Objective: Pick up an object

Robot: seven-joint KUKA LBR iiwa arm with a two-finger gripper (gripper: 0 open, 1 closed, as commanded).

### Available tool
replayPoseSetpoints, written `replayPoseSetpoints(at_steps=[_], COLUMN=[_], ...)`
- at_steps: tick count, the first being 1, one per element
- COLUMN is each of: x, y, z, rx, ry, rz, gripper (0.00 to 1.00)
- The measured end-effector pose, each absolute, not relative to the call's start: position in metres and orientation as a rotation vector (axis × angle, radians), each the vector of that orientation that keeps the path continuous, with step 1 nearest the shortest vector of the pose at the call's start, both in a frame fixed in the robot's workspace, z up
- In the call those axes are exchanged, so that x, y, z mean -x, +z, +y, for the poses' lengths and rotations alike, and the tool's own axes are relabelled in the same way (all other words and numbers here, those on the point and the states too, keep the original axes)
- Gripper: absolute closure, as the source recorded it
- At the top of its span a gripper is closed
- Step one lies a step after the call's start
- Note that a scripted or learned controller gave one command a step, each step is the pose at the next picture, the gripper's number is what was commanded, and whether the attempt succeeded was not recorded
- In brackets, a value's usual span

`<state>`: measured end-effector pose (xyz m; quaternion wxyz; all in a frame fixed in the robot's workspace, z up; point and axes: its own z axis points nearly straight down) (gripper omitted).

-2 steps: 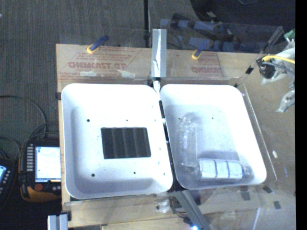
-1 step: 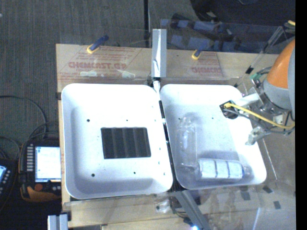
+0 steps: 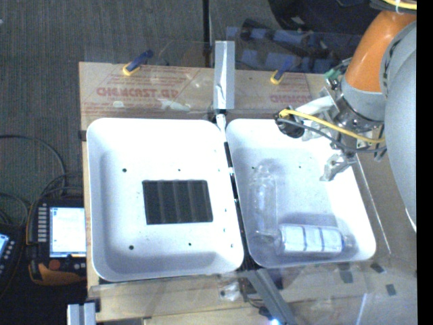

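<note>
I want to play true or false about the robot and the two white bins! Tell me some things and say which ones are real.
1. The left bin holds a dark ridged rectangle. True.
2. The clear plastic bottle lies in the left bin. False: it lies in the right bin.
3. The end effector is above the right bin. True.
4. The end effector holds the bottle. False: the bottle lies apart from it.
5. A white roll-like object lies near the right bin's front edge. True.
</note>
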<state>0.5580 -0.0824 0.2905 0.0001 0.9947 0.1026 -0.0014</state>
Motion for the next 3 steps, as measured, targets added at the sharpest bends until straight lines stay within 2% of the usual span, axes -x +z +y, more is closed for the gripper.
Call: replayPoseSetpoints(at_steps=[1, 2, 3], x=[-0.5744, -0.5743, -0.5743], y=[0.1832, 0.1915, 0.1916], z=[0.038, 0.0368, 0.0368], rx=[-3.127, -3.128, -3.129], ry=[-0.006, -0.012, -0.012], rz=[0.321, 0.318, 0.318], gripper=[0.0, 1.0, 0.0])
